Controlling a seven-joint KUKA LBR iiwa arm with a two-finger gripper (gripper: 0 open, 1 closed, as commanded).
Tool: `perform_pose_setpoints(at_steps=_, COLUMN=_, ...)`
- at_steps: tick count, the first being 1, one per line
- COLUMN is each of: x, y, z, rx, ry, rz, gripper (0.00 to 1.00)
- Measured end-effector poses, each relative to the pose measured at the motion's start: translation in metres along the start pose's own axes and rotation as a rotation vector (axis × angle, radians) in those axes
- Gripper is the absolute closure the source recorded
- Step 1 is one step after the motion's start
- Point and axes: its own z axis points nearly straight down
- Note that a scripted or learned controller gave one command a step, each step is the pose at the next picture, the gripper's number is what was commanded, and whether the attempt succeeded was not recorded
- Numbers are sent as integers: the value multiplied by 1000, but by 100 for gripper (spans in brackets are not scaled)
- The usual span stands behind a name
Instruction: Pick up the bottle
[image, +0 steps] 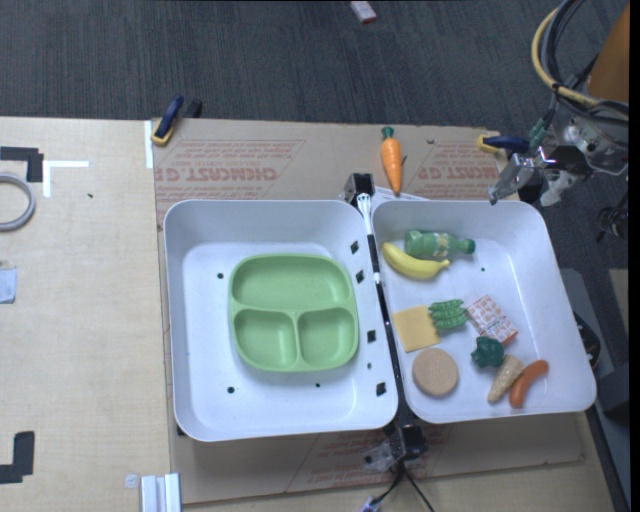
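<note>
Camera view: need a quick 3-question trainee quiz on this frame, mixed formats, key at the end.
1. True or false: the green bottle lies on its side in the right bin, touching the banana.
2. Multiple choice: where is the carrot? A) in the green divided plate B) on the cardboard beyond the bins C) beside the round cracker
3. Fill in: the gripper hovers near the right bin's far ______ corner.

Key:
1. True
2. B
3. right
</note>
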Motion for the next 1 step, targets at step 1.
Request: perform_pose_setpoints(at_steps=1, x=0, y=0, z=-10, rx=-1, ry=-2, rz=-3, gripper=100)
